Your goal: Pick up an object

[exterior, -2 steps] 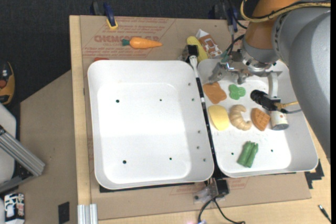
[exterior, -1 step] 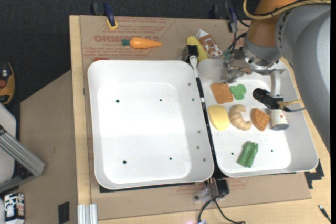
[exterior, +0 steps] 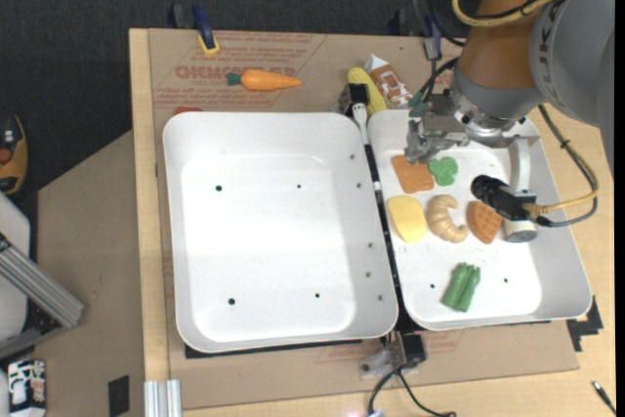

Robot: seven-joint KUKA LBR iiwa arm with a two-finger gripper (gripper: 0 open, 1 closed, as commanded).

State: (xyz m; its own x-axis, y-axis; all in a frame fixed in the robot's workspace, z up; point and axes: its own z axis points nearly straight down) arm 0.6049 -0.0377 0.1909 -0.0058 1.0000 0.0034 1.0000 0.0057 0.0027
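White right bin (exterior: 547, 303) holds the toy foods, and I see my hand (exterior: 422, 144) lowered above the orange piece (exterior: 413, 176) beside the green piece (exterior: 445, 170); whether it grips anything, I cannot tell.

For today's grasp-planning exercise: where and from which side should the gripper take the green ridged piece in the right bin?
Grip the green ridged piece across its narrow middle, coming straight down from above. It lies flat and elongated, slightly tilted, apart from the other items, so both long sides are free.
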